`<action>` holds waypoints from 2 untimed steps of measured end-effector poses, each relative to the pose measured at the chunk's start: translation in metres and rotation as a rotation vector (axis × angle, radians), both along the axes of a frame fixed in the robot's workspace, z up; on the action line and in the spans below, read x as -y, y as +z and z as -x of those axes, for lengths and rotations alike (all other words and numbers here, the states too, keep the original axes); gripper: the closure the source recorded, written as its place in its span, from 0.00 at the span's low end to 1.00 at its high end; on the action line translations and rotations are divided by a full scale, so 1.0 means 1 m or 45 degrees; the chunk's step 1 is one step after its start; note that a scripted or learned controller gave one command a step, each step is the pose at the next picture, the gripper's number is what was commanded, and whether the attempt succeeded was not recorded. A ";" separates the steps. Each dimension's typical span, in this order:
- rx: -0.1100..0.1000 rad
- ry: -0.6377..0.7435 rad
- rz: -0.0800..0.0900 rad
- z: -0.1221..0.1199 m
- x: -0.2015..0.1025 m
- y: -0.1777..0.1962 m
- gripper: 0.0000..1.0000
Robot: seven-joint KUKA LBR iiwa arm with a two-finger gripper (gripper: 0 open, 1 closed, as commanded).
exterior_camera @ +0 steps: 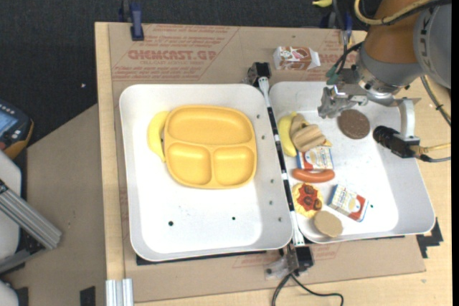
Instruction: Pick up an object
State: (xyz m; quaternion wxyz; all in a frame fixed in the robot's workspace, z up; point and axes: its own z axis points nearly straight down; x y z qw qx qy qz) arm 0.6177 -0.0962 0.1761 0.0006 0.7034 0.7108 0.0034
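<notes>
- In the left bin (pixel 143 226) we saw a yellow divided tray (pixel 210 145), with a yellow plate (pixel 155 132) partly under its left edge.
- In the right bin (pixel 409 204) lay a banana (pixel 286 134), a sausage (pixel 313 174), a pizza slice (pixel 307 198), two small cartons (pixel 349 201) and a brown round patty (pixel 353 125).
- The gripper (pixel 336 101) hung over that bin's far side, just left of the patty; we could not tell how its end stood.

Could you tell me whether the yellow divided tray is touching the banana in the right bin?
Apart. The camera view shows the yellow divided tray in the left bin, the banana across the bins' rims.
</notes>
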 end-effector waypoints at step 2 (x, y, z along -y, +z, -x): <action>-0.008 -0.013 0.002 -0.005 -0.004 -0.091 0.00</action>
